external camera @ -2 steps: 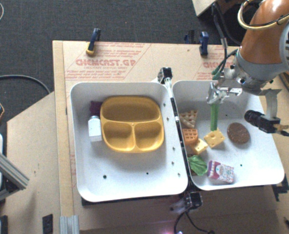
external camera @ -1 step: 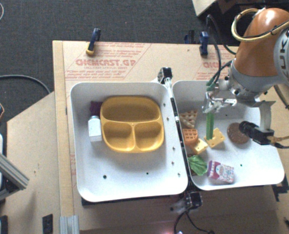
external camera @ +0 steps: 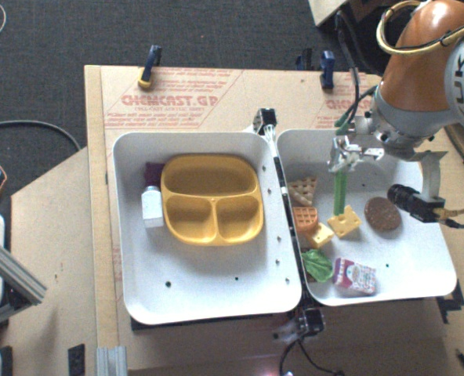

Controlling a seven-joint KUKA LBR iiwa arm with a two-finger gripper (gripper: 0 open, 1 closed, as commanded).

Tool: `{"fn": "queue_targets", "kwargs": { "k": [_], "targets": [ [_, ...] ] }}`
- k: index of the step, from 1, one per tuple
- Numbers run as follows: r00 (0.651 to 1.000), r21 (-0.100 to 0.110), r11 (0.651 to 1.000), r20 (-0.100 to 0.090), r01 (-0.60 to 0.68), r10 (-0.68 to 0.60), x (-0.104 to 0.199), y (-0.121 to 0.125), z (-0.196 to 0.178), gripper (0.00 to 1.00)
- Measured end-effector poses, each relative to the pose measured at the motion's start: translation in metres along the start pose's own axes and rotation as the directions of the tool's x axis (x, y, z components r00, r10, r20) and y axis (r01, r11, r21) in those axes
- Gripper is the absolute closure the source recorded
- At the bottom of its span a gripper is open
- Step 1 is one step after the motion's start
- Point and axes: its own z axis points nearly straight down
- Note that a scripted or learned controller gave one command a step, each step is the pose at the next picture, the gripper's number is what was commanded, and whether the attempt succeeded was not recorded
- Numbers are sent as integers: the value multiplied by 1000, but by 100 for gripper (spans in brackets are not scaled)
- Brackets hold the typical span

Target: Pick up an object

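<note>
Well, the grey robot arm w/ the orange band comes in from the right, and its gripper [external camera: 348,153] is up over the back part of the right white bin [external camera: 420,276]. Can't tell if the gripper is wide or tight; it's too small and mixed up w/ wires.

A thin green plastic stick [external camera: 340,190] runs straight down from the gripper toward the front of the bin. Its top end is right at the gripper, but I can't tell if it's held. Its low end touches a yellow cheese-shaped wedge [external camera: 344,224].

Other toys near the gripper, all in the same bin:
- a brown round flat disc [external camera: 383,215], just to the right of the wedge
- a tan waffle-looking piece [external camera: 301,188], to the left of the stick
- an orange waffle-looking block [external camera: 305,218], right under the tan one, by the bin's left wall
- a green leafy toy [external camera: 318,266], farther to the front
- a pink and white little packet [external camera: 355,276], beside the leafy toy, at the front

Well off to the gripper's left is the left white bin [external camera: 138,288]. It has a big yellow plate w/ three parts [external camera: 212,206]. A small white bottle [external camera: 152,206] touches the plate's left side, and a dark purple thing [external camera: 154,171] sits just behind the bottle.
</note>
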Motion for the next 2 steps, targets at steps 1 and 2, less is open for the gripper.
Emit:
{"fn": "queue_targets", "kwargs": {
  "k": [1, 2],
  "targets": [
    [1000, 8, 1000, -2, -2, 2, -3, -5, 17, 100],
    [1000, 3, 1000, -1, 1, -1, 10, 3, 19, 100]
  ]
}}
